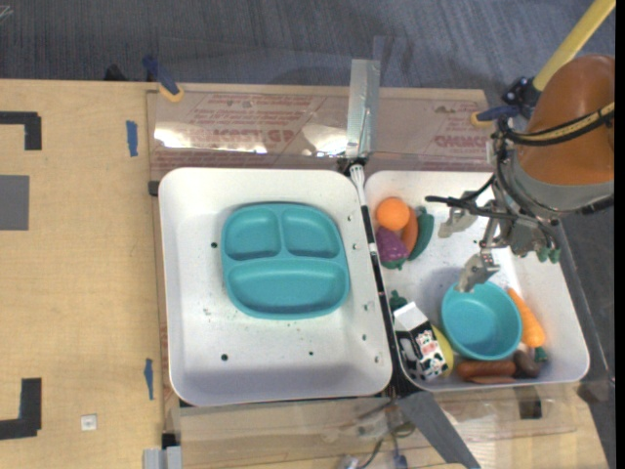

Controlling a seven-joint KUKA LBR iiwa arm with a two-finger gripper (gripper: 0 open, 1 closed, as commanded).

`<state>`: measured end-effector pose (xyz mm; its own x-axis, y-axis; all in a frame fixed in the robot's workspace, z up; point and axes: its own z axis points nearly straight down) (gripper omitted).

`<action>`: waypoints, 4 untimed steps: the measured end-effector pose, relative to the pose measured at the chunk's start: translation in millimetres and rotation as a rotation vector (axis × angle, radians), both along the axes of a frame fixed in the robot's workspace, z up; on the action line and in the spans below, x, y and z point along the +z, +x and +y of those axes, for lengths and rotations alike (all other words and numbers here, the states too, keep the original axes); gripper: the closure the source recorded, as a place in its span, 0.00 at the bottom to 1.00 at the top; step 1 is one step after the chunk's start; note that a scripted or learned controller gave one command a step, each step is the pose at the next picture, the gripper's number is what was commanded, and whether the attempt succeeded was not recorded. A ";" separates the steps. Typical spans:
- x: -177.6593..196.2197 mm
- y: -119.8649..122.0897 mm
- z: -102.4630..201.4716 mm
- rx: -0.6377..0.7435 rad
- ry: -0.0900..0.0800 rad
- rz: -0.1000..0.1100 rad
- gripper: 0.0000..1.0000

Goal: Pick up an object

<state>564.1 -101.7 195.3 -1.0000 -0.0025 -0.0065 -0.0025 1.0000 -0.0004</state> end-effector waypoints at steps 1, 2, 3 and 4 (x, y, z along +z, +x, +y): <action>-95.3 -52.2 -37.0 0.117 -0.004 -0.015 0.00; -25.0 -0.8 -65.8 0.349 -0.005 -0.006 0.00; -93.2 -60.0 -47.2 0.303 -0.007 -0.018 0.00; 64.1 -45.9 -123.8 0.174 -0.009 -0.009 0.00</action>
